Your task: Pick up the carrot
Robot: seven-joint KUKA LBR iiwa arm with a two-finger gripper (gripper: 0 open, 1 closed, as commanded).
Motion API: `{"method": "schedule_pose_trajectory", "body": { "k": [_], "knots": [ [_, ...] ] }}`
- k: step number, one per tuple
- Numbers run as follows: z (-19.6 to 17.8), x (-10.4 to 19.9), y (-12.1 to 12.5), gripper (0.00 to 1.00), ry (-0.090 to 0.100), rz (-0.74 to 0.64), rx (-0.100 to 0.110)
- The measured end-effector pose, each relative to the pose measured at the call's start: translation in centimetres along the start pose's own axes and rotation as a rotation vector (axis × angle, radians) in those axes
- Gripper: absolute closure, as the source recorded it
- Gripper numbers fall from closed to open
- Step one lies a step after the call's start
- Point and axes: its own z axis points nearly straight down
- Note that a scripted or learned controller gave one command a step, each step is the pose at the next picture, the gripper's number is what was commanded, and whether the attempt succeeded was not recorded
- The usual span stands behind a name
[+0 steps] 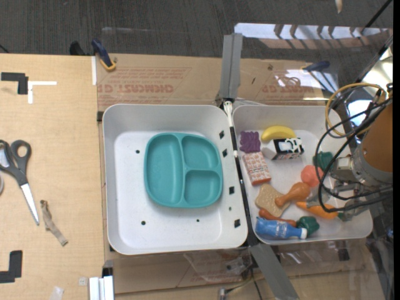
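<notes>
Nearest the camera, along the front wall of the right bin [294, 244], lie a blue bottle [279, 230] and a green piece [308, 224], leaving little free room at that edge. Just behind them the carrot [317, 209] lies on its side close to the bin's right wall, beside a slice of bread [270, 199] and a drumstick [292, 196]. The gripper [345, 195] hangs at the right wall just beside the carrot, wrapped in cables; whether its claw is apart or together cannot be told. Farther back are a banana [278, 132], purple grapes [250, 141] and a black-and-white carton [288, 147]. The left bin [119, 186] holds a teal tray [184, 169] with open white floor around it
</notes>
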Motion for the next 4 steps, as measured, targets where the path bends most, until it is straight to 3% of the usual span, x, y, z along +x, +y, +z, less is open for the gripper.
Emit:
{"method": "schedule_pose_trajectory", "body": {
  "k": [1,2,3,4],
  "knots": [
    [2.2,-4.2,3.2,0.0,0.0,0.079,-0.003],
    [0.4,-0.9,1.7,0.0,0.0,0.116,0.0],
    [-0.5,-1.2,1.6,1.0,-0.003,0.112,0.002],
    [-0.5,-1.2,1.6,0.0,-0.003,0.112,0.001]
  ]
}}
